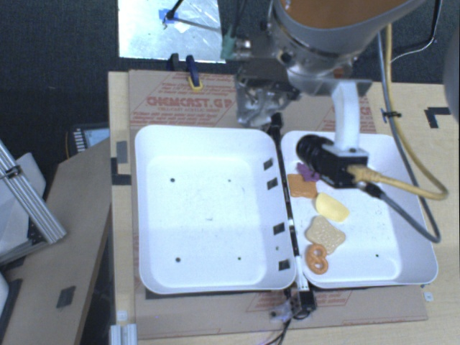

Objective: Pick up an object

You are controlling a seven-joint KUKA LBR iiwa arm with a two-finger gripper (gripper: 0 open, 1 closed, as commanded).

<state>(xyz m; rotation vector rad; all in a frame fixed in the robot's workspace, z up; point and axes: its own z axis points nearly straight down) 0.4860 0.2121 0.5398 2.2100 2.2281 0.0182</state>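
Note:
The right bin [402, 254] holds several small things along its left side. A purple piece [309, 170] lies partly under the black wrist block, with an orange flat piece [301, 187] just in front of it. Closer to the front lie a yellow lump [332, 207], a beige cracker-like piece [325, 234] and an orange pretzel shape [317, 259]. My gripper [259, 108] hangs raised over the far edge of the bins, near the divider between them, well apart from all these things. Nothing shows in its grasp.
The left white bin [144, 192] stands beside the right one, the two joined by a row of black clips [280, 228]. Printed cardboard [183, 100] lies under both. A shiny foil sheet [169, 16] is at the back left.

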